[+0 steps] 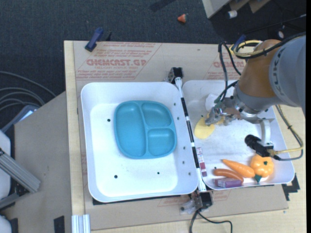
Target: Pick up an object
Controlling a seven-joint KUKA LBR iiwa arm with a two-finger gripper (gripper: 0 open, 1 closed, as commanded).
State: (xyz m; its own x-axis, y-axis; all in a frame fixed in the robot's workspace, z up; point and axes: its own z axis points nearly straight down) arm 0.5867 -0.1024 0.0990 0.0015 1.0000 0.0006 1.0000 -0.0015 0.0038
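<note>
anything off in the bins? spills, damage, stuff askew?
Nothing stands out. The blue divided plate lies flat in the left bin. In the right bin, the carrot, orange pumpkin-like toy and yellow piece lie loose but contained.

The bench (141,57) is a pale wooden board, its top covered by brown cardboard printed with red lettering that reads upside down along the far edge. Two shallow white bins sit on it side by side, their inner rims touching along a dark strip. The left bin (97,144) is the larger in view and the right bin (282,171) reaches the bench's right edge. A small blue clip-like object (94,39) lies at the bench's far left corner, partly over the edge. A small black fitting (175,74) stands at the far end of the seam between the bins.
</note>
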